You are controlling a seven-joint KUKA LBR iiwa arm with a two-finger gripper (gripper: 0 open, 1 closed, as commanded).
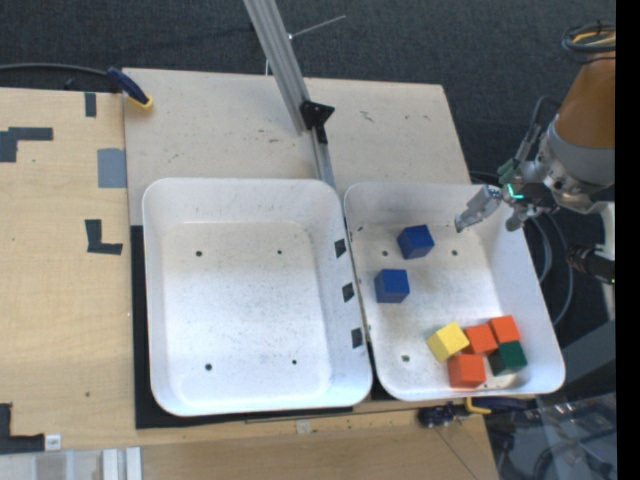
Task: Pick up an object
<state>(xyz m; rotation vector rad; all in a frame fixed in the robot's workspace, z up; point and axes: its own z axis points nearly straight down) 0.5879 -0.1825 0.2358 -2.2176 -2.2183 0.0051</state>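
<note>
In the right bin lie two blue cubes, one nearer the back and one toward the middle. A cluster sits at the bin's front right: a yellow cube, two orange cubes and a dark green cube. My gripper hovers over the bin's back right rim, its fingers spread open with nothing between them. It is to the right of the rear blue cube and well apart from it.
The left bin stands beside the right one. A slanted metal rail runs from the top down to the gap between the bins. The arm's orange band is at the right edge, with cables nearby.
</note>
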